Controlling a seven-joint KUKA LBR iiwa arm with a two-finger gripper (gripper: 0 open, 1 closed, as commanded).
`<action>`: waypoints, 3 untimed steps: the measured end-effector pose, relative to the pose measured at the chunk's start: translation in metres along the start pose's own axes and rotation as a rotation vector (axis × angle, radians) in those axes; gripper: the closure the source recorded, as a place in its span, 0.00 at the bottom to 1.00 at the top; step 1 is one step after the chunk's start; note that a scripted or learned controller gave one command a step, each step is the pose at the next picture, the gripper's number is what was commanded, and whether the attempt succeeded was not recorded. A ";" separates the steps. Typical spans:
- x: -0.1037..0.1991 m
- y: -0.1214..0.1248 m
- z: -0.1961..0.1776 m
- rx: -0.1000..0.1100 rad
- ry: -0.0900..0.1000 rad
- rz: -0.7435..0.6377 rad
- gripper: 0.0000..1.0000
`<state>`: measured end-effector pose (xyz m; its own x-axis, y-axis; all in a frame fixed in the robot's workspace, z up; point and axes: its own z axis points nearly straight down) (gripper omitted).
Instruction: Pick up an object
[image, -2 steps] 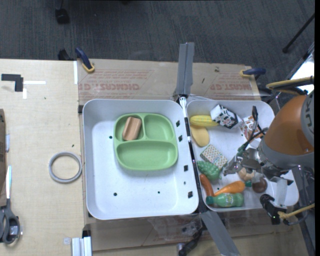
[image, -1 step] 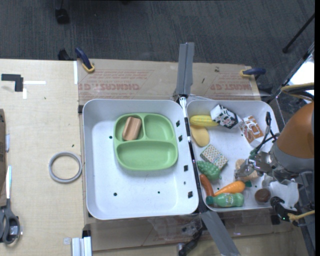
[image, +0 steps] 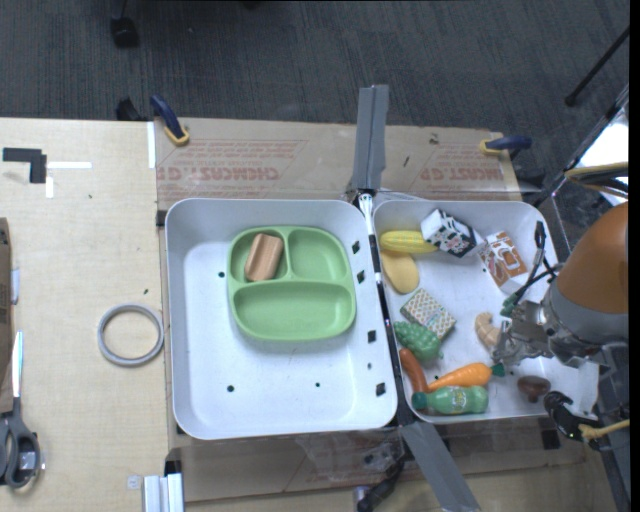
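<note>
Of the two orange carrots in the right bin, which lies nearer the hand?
The carrot lying crosswise, its tip pointing towards the hand. The other carrot lies further left, beside the green broccoli.

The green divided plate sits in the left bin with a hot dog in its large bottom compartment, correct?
Not quite. The camera view shows the hot dog in the upper-left small compartment of the green divided plate, not the large bottom one. The plate does sit in the left bin.

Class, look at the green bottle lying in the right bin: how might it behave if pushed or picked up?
The green bottle lies on its side with rounded walls, so it would probably roll when nudged. Its glossy surface may slip. The carrot touching it would likely shift too.
</note>
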<state>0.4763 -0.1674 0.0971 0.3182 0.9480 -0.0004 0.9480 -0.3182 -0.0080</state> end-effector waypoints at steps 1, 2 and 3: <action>0.000 0.000 0.000 0.001 0.000 0.000 0.00; 0.001 0.000 0.007 -0.003 0.000 -0.079 0.00; 0.042 -0.013 0.007 -0.004 0.000 -0.088 0.00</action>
<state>0.4770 -0.1237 0.0901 0.2338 0.9723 0.0002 0.9723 -0.2338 -0.0043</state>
